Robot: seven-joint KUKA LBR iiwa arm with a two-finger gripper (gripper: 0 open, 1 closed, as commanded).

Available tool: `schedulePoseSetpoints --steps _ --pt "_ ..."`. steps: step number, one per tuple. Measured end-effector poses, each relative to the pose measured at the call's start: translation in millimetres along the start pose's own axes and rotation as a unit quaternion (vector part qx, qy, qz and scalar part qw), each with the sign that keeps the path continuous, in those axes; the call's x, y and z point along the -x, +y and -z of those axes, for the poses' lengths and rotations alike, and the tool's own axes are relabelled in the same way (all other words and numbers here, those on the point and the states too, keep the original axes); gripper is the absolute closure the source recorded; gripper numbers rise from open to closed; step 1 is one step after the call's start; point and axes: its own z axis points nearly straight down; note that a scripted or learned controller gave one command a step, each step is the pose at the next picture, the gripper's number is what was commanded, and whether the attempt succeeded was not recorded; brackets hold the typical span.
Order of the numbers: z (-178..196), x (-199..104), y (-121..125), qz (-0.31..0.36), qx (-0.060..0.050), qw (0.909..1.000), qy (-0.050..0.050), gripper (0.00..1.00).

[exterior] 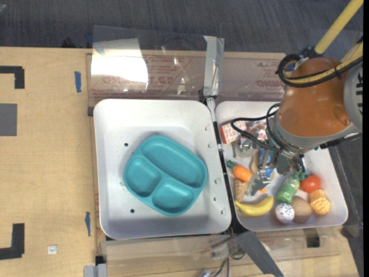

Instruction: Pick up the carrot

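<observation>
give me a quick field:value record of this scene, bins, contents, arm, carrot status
left bin: holds a teal divided plate, lying flat
right bin: holds a heap of toy food and small items
carrot: near the right bin's left wall, lying above the banana, not lifted
other items: tomato, green bottle, white ball, corn-like piece
arm: over the right bin, orange band visible
end effector: low among the items, just right of the carrot
task state: carrot not yet picked up
</observation>
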Motion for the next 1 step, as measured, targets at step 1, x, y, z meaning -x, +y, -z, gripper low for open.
schedulePoseSetpoints --steps 1 --pt "0.0 0.0 0.0 0.0 0.0 1.0 0.0 0.0"
